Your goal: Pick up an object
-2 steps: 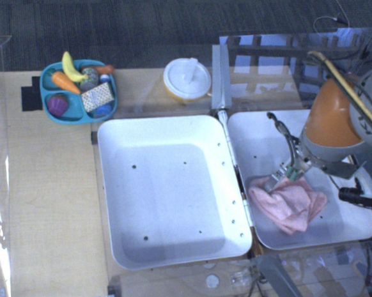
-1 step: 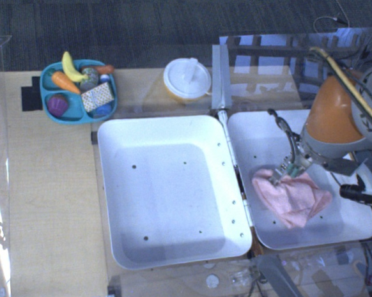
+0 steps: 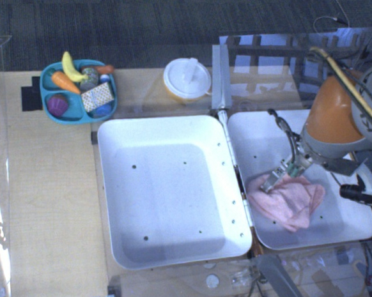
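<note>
On the tabletop (image 3: 43,207) we see the left bin (image 3: 167,188), then the right bin (image 3: 263,145) holding a crumpled pink cloth (image 3: 289,200). The hand (image 3: 279,177) touches the cloth's upper left edge; we cannot tell its grip.

One fixed camera looks down at a slant on the worktop (image 3: 49,206) — set high enough to take in both white bins. The left bin (image 3: 170,191) sits mid-frame; the right bin (image 3: 262,132) beside it nears the frame's edge.
</note>
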Controlling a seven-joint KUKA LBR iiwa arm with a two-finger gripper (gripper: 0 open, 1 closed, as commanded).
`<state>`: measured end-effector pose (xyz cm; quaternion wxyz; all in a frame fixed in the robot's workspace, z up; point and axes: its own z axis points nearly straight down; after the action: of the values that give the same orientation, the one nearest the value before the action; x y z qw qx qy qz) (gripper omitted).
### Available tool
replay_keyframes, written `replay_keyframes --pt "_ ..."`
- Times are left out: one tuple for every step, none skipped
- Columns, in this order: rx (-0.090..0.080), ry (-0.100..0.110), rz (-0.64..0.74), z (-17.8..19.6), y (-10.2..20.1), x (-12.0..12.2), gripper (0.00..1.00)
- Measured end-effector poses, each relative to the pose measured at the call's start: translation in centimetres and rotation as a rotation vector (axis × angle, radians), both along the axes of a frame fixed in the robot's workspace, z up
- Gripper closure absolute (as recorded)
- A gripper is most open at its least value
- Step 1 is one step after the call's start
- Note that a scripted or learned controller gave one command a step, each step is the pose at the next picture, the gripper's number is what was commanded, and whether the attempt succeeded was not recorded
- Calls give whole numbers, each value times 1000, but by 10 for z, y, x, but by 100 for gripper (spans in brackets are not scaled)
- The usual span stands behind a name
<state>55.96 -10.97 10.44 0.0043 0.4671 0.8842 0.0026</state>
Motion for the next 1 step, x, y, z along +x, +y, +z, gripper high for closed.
replay_keyframes --pt "-4 -7 159 -13 -21 -23 0"
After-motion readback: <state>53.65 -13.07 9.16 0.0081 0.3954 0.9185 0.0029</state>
